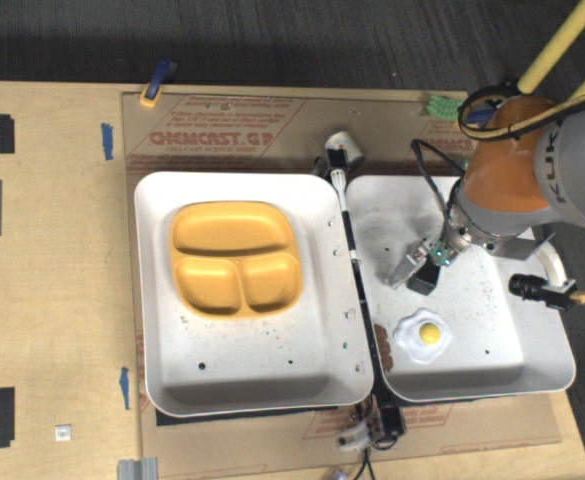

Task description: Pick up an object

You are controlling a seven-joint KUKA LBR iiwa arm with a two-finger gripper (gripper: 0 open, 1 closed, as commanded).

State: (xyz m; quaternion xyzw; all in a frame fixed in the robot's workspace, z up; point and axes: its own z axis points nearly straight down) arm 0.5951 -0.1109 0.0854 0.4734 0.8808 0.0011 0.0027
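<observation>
Two bins: shallow white plastic bins side by side, left bin (162, 298) and right bin (512, 353), on a cardboard-covered bench (222, 133).
Target object: small fried-egg toy, white with a yellow yolk (422, 335), lying flat in the lower centre of the right bin.
Other object: yellow three-compartment plastic tray (237, 258), upper part of the left bin.
Gripper: two-finger gripper (419, 269) on the grey arm with an orange band (507, 173), positioned above and just left of the egg, apart from it.
Finger state: spread apart, nothing between them.
Step in hand: approach, by judgement.
Recommended execution: shift toward the lower frame until centred over the egg; descend vertically; close across the thin white edge.
Risk: flat object may slip out.
Surroundings: dark carpet along the upper frame.
</observation>
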